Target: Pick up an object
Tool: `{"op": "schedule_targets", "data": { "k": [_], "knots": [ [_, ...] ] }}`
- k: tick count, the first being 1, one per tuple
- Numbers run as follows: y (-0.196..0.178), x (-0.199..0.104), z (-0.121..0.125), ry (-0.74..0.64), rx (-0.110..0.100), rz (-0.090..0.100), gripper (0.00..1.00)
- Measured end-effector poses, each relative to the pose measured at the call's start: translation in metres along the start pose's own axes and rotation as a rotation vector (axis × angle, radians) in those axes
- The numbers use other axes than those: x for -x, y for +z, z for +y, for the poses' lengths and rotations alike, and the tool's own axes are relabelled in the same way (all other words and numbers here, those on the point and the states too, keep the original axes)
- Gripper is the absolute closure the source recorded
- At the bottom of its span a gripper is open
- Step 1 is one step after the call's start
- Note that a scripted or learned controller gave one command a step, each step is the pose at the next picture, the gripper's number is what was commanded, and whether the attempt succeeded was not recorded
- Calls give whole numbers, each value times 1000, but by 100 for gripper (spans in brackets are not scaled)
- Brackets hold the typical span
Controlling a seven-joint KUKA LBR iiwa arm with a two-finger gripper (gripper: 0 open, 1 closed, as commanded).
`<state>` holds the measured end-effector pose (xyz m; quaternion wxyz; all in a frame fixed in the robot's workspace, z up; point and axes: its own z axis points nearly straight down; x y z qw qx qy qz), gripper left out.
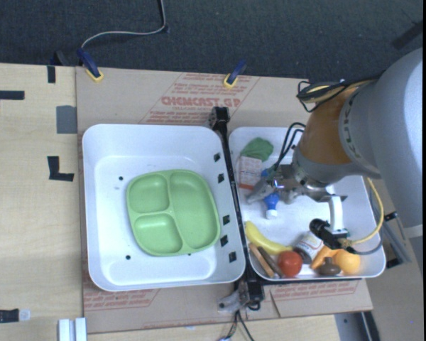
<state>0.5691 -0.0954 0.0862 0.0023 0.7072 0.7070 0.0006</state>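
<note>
My gripper (264,189) hangs low in the right bin (362,190), near its left wall. Just under it lies a small white tube with a blue cap (271,207), very close to the gripper's tip; I cannot tell whether they touch. A white and red packet (250,169) lies to the gripper's upper left, and a crumpled green thing (257,148) sits behind that. A yellow banana (263,239), a red tomato (290,263), a small jar (309,246), a brown piece (329,267) and an orange fruit (348,262) crowd the bin's front edge.
The left bin (103,190) holds a green divided plate (172,212). A black divider (227,190) runs between the two bins. The arm's grey and orange body (334,141) covers the right bin's back right part. Brown sticks (263,263) lie beside the tomato.
</note>
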Motion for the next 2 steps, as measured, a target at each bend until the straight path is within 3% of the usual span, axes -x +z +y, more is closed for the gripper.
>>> {"op": "schedule_targets", "data": {
  "k": [1,2],
  "knots": [
    [-10,0,0,0,0,-1,100],
    [-98,-67,-21,-2,-4,3,100]
  ]
}}
